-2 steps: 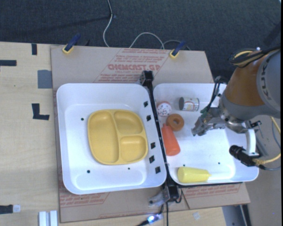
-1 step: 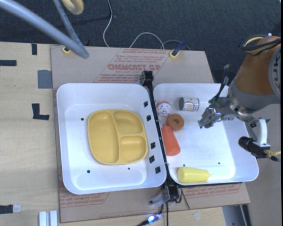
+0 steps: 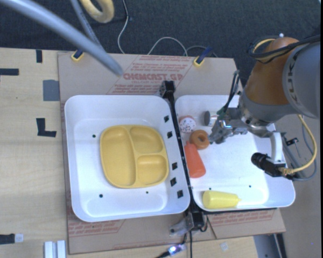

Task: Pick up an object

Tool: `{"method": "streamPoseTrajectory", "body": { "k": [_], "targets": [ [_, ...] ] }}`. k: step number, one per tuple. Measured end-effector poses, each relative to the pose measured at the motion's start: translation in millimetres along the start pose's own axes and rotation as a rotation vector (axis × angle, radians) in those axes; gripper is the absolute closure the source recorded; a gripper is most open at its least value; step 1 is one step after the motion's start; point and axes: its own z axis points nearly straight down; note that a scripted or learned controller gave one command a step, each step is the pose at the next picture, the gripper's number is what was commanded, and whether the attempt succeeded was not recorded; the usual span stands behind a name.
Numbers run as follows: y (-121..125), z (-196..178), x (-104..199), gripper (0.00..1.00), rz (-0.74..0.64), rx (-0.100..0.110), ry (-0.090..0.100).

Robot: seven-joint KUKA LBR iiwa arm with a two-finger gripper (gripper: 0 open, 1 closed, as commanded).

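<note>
We see the arm (image 3: 274, 85) reaching from the right over the right bin (image 3: 258, 195), gripper (image 3: 218, 129) low near its upper left part. We cannot tell how the gripper stands. Just left of it lies a small brown donut (image 3: 199, 139), close by but not seen clamped. Above the donut sits a white round piece with red dots (image 3: 187, 124). An orange carrot-like piece (image 3: 194, 160) lies along the divider, a yellow piece (image 3: 220, 199) near the front edge. Left bin (image 3: 81, 198) holds a yellow sectioned tray (image 3: 133, 156).
</note>
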Motion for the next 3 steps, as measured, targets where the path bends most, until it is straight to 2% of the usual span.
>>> {"method": "streamPoseTrajectory", "body": {
  "k": [1,3],
  "targets": [
    [22,-14,51,1.0,-0.001,-0.002,0.0],
    [47,-5,145,1.0,-0.001,0.0,0.0]
  ]
}}
